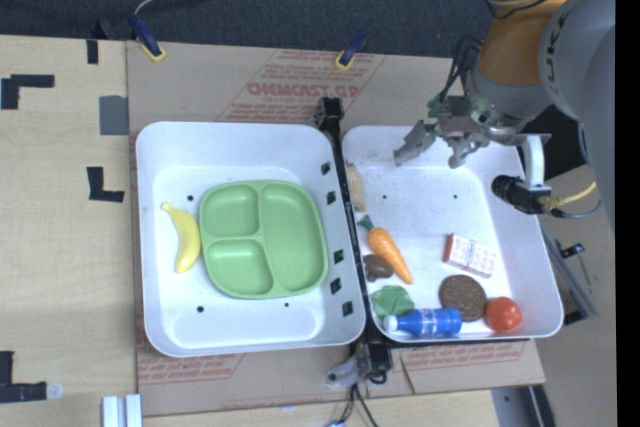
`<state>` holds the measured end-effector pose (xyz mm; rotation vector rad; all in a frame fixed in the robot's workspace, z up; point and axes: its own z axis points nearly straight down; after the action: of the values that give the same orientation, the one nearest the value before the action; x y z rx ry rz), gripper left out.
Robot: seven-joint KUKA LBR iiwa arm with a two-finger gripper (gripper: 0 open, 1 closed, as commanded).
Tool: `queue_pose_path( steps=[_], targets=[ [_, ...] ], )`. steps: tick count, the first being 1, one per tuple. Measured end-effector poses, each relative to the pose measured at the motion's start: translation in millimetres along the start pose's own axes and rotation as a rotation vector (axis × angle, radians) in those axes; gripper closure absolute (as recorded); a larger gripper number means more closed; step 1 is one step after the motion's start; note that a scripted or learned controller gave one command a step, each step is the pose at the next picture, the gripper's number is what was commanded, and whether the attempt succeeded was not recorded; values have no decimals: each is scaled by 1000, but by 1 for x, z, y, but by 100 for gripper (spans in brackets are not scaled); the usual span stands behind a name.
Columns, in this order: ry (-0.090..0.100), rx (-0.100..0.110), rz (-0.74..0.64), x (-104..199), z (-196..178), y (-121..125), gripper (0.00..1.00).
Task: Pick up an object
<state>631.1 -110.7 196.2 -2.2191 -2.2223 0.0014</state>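
Two shallow white bins (pixel 160 215) fill mid-frame. One glossy green divided plate (pixel 264 238) and one banana (pixel 184 236) lie left; one tapered carrot (pixel 388 254) lies lower right. One tool (pixel 437 148), upper right, spread open, grips nothing.

Orange plastic carrot (pixel 387 253) lying slantwise in the right bin, brown round cookie (pixel 462 294) near it, red tomato (pixel 504 314) in the corner
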Motion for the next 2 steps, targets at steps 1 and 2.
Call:
queue_pose_path(
  steps=[1,2],
  targets=[
    [0,2,1,16,34,-49,0],
    [1,-3,1,16,110,-85,0]
  ],
)
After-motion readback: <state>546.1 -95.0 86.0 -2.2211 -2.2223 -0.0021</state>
